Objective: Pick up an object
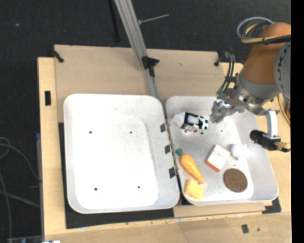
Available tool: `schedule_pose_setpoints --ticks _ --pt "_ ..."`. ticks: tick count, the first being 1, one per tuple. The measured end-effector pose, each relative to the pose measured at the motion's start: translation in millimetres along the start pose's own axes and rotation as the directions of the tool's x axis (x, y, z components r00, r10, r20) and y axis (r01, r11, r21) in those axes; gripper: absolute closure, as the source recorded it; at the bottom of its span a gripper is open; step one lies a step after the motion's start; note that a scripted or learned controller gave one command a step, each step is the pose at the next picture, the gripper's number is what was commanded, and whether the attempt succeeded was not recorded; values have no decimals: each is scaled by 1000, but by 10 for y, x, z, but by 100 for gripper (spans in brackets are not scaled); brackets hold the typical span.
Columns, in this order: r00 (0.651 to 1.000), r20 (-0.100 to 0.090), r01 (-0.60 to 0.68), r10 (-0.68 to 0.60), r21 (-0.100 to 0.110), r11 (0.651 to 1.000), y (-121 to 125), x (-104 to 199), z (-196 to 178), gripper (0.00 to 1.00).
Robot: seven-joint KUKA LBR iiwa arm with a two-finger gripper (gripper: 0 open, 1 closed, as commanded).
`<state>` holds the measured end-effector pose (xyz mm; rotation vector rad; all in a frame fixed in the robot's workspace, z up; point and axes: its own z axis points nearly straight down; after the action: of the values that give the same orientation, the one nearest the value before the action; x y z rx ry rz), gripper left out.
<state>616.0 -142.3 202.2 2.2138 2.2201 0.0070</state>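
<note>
Two white bins were borne by the counter (111,70) — the pincer (219,110), its state untellable, was poised beside a black-and-white toy (193,122), judged light, best pinched across its middle.

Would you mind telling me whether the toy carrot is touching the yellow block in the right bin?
Touching. In the camera view, the carrot lies with its tip overlapping the yellow block near the bin's front corner, with no white floor between them.
</note>
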Motion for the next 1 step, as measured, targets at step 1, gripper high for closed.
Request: schedule_pose_setpoints --ticks 1 --pt "1000 0 1 -1 0 1000 20 -13 -549 100"
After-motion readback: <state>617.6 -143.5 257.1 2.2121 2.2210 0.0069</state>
